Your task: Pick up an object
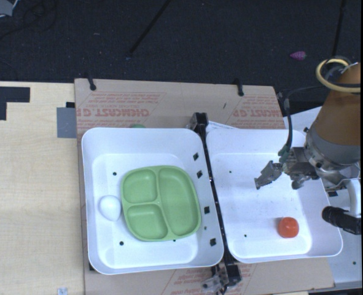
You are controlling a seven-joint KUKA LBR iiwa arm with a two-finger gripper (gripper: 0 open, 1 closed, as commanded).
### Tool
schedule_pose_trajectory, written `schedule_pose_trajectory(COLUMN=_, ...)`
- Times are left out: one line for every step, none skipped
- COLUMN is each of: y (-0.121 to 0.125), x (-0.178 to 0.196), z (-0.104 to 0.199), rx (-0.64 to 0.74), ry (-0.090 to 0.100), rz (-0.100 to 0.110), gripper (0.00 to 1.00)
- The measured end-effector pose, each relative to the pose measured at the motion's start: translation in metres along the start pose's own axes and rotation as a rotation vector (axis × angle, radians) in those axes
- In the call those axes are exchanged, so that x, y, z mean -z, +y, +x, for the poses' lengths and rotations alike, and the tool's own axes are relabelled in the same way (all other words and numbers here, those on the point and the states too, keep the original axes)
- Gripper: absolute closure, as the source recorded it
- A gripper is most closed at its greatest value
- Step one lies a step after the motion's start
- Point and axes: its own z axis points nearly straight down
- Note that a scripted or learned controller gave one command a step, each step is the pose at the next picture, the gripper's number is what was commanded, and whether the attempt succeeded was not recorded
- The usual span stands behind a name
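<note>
On the cardboard-topped bench, right white plastic bin (328, 247): my gripper (268, 177), finger state unclear, hovers left of and beyond the small orange ball (288, 227); I should centre above it before descending.

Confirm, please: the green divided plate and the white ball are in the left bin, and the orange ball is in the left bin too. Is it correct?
Not fully. The camera view shows the orange ball in the right bin, near its front. The green divided plate and the white ball are in the left bin, as you said.

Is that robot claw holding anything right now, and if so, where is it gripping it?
Nothing is held. The gripper hangs over the right bin with nothing between its fingers; the orange ball lies apart from it on the bin floor.
</note>
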Motion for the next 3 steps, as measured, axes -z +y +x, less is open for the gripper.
schedule_pose_trajectory(y=0.002, x=0.005, z=0.000, rx=0.002, ry=-0.001, rz=-0.011, gripper=0.00)
schedule_pose_trajectory(y=0.005, x=-0.042, z=0.008, rx=0.002, ry=0.000, rz=-0.006, gripper=0.00)
schedule_pose_trajectory(y=0.004, x=-0.106, z=0.007, rx=0.001, ry=0.000, rz=-0.004, gripper=0.00)
